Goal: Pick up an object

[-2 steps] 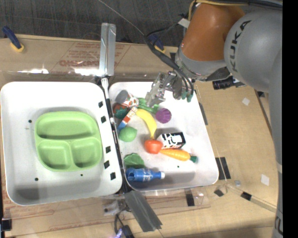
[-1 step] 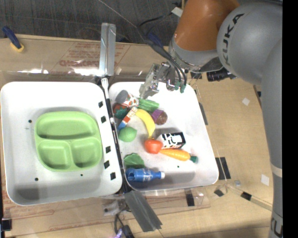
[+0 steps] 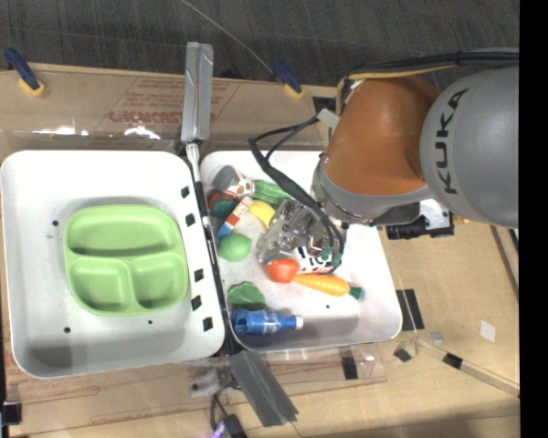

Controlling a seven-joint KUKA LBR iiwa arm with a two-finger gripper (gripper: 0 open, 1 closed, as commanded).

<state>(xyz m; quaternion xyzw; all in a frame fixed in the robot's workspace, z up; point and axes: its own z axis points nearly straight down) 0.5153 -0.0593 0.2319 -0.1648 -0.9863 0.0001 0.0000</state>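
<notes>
Two bins side by side on bench (image 3: 457,336). Left bin (image 3: 27,245): divided tray (image 3: 125,256) at centre. Right bin (image 3: 376,290), relative to carrot (image 3: 324,285): tomato (image 3: 280,269) touching at left, ball (image 3: 235,246) farther left, bottle (image 3: 265,322) in front-left, pincer (image 3: 297,235) just behind.

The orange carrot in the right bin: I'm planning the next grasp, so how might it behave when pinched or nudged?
The carrot looks like smooth moulded plastic, so probably light, stiff and somewhat slippery. Its tapered, rounded shape suggests it may roll or pivot when nudged.
</notes>
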